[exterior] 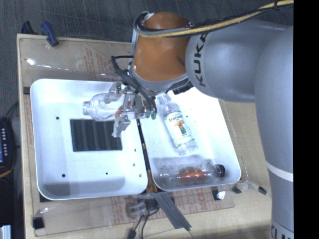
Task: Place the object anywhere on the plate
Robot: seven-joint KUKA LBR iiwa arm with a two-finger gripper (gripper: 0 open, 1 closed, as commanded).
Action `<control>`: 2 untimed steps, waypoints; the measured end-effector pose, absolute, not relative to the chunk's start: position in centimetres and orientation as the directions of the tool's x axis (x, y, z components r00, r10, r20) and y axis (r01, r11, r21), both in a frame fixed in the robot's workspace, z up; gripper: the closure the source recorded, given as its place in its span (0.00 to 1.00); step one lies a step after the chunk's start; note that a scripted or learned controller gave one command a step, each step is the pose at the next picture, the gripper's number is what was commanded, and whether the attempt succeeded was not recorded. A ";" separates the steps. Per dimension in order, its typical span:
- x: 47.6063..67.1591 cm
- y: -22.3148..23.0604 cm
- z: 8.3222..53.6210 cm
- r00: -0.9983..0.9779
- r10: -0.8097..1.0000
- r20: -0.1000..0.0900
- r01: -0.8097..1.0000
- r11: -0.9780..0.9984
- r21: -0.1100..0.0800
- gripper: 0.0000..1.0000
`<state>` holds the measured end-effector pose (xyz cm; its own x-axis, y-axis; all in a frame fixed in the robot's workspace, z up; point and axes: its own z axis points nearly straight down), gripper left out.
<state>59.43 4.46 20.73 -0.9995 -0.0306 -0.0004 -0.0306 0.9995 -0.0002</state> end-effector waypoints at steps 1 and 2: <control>55.0 9.1 23.0 -0.998 -0.056 0.003 -0.056 0.998 -0.001 1.00; 60.3 4.2 19.1 -0.996 -0.087 0.002 -0.087 0.996 0.000 1.00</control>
<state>60.26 4.17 19.06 -0.9962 -0.0869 0.0021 -0.0869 0.9962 -0.0002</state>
